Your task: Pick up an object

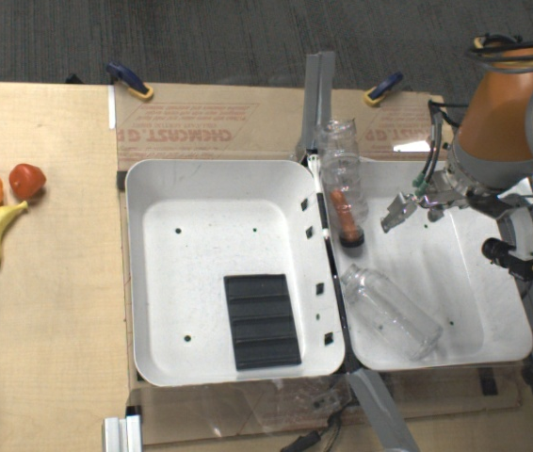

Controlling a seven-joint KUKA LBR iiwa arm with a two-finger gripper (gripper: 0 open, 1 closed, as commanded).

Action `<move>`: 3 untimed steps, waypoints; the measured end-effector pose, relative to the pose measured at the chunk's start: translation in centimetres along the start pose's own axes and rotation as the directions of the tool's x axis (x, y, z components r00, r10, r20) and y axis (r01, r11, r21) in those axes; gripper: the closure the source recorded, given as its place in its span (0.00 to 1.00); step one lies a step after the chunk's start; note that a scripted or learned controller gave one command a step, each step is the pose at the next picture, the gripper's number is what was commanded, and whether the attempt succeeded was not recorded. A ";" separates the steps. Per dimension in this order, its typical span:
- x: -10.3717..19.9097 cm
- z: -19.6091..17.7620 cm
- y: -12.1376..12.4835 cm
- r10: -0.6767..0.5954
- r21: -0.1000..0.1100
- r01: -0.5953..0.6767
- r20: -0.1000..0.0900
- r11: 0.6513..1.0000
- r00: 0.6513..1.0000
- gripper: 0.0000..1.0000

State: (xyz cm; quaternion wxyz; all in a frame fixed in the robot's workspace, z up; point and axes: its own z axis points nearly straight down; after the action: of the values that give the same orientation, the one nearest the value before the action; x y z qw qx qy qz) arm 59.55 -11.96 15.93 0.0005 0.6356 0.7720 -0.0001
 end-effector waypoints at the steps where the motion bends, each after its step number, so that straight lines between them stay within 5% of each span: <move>1: 1.6 6.8 -4.0 -0.005 0.003 0.005 -0.001 1.000 1.000 0.00; 2: 3.2 6.8 -10.3 0.046 0.003 -0.046 -0.002 0.999 0.999 0.00; 3: 1.5 6.8 -4.8 0.245 0.003 -0.245 0.000 0.970 0.970 0.00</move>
State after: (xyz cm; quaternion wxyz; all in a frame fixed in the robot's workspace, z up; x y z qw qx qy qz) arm 54.52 -11.38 9.08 -0.0007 0.7260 0.6877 -0.0011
